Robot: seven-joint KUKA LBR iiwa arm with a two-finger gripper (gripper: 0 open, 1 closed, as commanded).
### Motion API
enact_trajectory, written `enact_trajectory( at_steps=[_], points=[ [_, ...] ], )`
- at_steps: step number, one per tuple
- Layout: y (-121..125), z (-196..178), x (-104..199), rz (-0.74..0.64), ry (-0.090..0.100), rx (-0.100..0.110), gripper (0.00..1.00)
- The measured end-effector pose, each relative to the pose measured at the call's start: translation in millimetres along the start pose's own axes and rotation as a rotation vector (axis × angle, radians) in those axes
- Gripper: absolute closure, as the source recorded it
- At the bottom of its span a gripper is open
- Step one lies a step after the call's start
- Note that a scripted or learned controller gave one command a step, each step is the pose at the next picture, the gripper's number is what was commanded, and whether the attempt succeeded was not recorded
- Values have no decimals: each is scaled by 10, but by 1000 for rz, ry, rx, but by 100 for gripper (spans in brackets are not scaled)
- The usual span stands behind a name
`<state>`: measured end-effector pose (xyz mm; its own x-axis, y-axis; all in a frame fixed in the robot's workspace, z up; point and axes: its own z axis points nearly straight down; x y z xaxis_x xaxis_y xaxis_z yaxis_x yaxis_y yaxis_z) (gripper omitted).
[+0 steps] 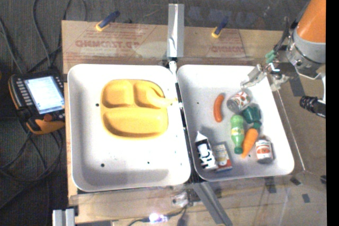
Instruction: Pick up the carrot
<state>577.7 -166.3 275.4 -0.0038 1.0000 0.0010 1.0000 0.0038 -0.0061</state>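
- Camera view: the carrot (249, 141) lies in the right bin (206, 75), low in its right half, orange with a green top.
- Its long axis runs on a slant: green top up and to the right near the dark green item (253, 114), tip pointing down and left.
- Close neighbours: green bottle (237, 130) just beside it on the left, small red-labelled can (263, 149) just beside it on the right. Tight spot for a grasp.
- Claw (260, 75) sits over the bin's upper right corner, above the cluster, apart from everything.
- Key relation: the carrot lies toward the near edge of the bin from the claw, slightly left, past the tilted can (239, 100) and the dark green item.
- Claw state: fingers look spread and pinch nothing; detail is small, so only a fair reading.
- Judgement: the claw should close across the carrot's short axis, turned to suit the slant.
- Left bin (85, 129) carries a yellow divided tray (135, 108); not involved.
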Motion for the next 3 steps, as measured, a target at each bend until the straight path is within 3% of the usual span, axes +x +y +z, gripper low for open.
enact_trajectory(
  at_steps=[1,2,3],
  points=[
    [-597,888,-371,318,2,2,0],
    [-548,1581,-415,356,4,-35,0],
    [-680,1813,-408,205,7,-31,0]
  ],
)
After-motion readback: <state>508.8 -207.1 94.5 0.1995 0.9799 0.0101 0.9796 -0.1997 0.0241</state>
